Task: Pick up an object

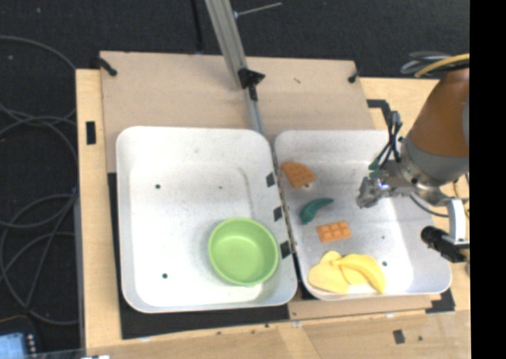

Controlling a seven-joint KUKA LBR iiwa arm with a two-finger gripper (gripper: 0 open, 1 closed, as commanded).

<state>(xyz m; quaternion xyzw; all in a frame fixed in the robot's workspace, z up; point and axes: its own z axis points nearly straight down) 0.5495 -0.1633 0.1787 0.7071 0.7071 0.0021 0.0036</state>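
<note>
Nearest us, yellow bananas (346, 273) lie at the right bin's (399, 144) front edge. Our arm leans in from the right, its gripper (368, 194) low over that bin; jaw state we cannot tell. Beside it sit an orange waffle (333, 232), teal piece (315, 208) and bread-like piece (298, 174). Our left bin (174, 152) holds a green bowl (243, 251).
</note>
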